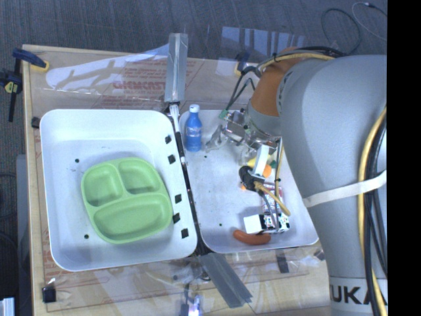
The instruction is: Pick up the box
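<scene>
Reaching in from the right, the claw (228, 129) hung over the right bin (217, 196) near a blue bottle (193, 129); its spread could not be told. The box (258, 224) lay at that bin's near edge, just beside a sausage (251, 237).

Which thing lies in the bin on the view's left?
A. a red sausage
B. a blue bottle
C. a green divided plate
C: the plate lies flat in the left bin, while the bottle and the sausage are in the right bin.
</scene>
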Action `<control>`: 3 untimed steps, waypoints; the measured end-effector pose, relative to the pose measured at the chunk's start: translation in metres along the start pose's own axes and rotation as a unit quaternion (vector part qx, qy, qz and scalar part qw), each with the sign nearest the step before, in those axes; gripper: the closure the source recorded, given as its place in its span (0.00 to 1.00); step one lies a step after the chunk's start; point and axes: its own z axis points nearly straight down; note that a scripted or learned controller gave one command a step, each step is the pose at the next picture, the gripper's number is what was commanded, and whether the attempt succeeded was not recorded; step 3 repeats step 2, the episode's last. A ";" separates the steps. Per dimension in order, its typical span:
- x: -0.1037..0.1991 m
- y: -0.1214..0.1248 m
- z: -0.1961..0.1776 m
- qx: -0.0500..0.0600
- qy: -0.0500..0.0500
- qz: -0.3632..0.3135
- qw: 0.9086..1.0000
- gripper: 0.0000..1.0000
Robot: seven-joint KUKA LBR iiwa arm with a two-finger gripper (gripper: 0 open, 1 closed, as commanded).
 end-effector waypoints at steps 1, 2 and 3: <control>-0.024 -0.011 -0.127 -0.002 0.000 0.020 1.000 0.00; -0.028 -0.003 -0.064 0.000 0.000 0.008 1.000 0.00; -0.028 -0.003 -0.064 0.000 0.000 0.008 1.000 0.00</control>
